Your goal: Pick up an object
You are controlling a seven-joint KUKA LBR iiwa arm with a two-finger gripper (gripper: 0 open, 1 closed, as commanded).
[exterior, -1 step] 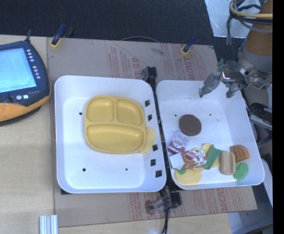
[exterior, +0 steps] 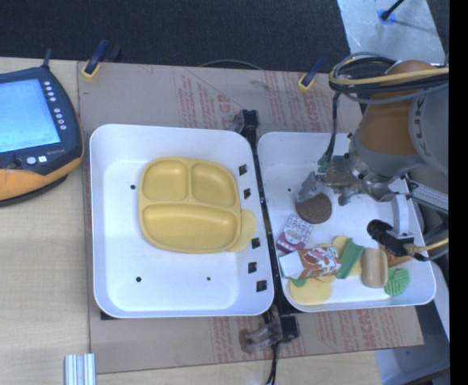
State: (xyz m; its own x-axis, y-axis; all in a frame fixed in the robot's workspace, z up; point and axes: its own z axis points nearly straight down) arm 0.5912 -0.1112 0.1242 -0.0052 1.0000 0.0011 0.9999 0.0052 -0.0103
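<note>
1. While the arm (exterior: 394,123) is hanging over the right bin (exterior: 278,155), the gripper (exterior: 318,192) is sitting just above a flat brown disc (exterior: 315,209); finger state cannot be told.
2. Descending squarely is mattering: the smooth disc is offering little edge.
3. Glossy packets (exterior: 296,233) and soft toy food (exterior: 374,267) are crowding nearby.
</note>
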